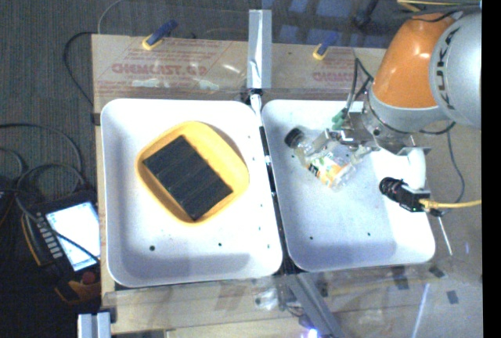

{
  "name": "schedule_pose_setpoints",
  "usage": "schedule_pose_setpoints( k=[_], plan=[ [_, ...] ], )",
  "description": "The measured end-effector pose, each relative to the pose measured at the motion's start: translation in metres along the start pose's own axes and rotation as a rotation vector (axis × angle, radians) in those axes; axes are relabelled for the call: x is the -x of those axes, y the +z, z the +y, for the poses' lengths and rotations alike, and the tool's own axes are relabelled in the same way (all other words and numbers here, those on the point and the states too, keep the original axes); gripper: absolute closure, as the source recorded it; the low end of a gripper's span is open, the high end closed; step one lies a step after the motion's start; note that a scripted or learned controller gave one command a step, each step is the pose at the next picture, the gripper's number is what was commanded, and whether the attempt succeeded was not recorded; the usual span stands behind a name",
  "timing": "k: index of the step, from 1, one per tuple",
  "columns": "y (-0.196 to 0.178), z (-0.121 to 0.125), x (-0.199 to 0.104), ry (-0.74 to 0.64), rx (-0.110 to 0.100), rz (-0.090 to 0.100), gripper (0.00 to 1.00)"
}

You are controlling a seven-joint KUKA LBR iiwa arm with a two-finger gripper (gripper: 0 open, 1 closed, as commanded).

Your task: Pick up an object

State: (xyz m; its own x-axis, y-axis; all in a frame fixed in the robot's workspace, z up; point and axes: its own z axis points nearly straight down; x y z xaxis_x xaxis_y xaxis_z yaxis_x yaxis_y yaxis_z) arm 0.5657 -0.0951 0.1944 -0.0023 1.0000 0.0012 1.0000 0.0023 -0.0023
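In the right bin [352, 242] lies a clear plastic item [329, 164] with coloured contents and a black cap [293, 138] at its left end. My gripper [348, 137] is low over the right end of this item, at or just above it. The grey arm with its orange band [411, 66] reaches in from the right and hides the back right of the bin. In the left bin [133, 250] sits a yellow dish [227, 152] with a black ribbed slab [188, 176] lying in it.
A small black fitting [394, 188] with a yellow cable sits at the right bin's right side. A metal rail [258, 47] runs behind the gap between the bins. Cardboard [172, 66] lines the back of the bench.
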Motion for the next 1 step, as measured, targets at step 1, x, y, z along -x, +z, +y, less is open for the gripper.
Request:
schedule_pose_setpoints(
  k=[1],
  plan=[
    [0.101, 0.0116, 0.0326, -0.004, 0.002, 0.0, 0.0]
  ],
)
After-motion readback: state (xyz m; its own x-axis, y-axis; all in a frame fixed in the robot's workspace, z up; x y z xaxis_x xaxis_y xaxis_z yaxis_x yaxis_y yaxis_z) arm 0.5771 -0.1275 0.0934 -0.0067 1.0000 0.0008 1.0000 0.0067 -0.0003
